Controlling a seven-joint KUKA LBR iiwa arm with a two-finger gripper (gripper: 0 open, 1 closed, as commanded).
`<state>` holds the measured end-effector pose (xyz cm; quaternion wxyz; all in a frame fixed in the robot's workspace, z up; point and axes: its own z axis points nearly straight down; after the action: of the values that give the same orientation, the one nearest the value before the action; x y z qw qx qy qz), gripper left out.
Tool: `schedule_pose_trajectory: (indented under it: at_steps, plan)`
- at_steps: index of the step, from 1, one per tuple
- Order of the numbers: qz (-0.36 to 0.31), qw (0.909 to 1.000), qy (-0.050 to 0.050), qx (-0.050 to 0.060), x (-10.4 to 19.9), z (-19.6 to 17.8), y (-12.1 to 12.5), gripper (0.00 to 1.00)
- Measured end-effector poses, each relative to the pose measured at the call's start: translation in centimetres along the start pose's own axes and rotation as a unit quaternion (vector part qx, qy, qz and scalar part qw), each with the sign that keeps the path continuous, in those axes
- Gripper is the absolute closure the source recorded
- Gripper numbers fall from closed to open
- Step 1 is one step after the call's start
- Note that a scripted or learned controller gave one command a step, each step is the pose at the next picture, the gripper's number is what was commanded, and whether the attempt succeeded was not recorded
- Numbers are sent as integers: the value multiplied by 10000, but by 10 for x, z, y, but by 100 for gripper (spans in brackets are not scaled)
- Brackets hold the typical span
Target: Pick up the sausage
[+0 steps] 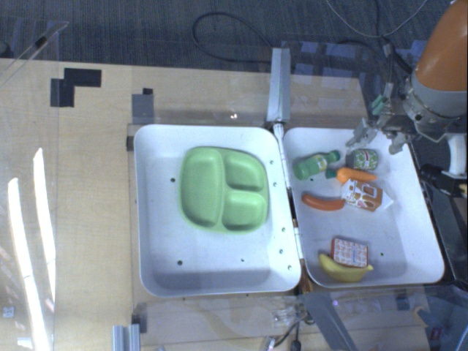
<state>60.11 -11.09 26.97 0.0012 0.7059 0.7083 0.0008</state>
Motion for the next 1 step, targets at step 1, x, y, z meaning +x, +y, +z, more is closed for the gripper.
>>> schedule_pose_trajectory:
  at_steps: [1]
  plan:
    - [-19, 10000, 4, 1, 78, 64, -47, 0]
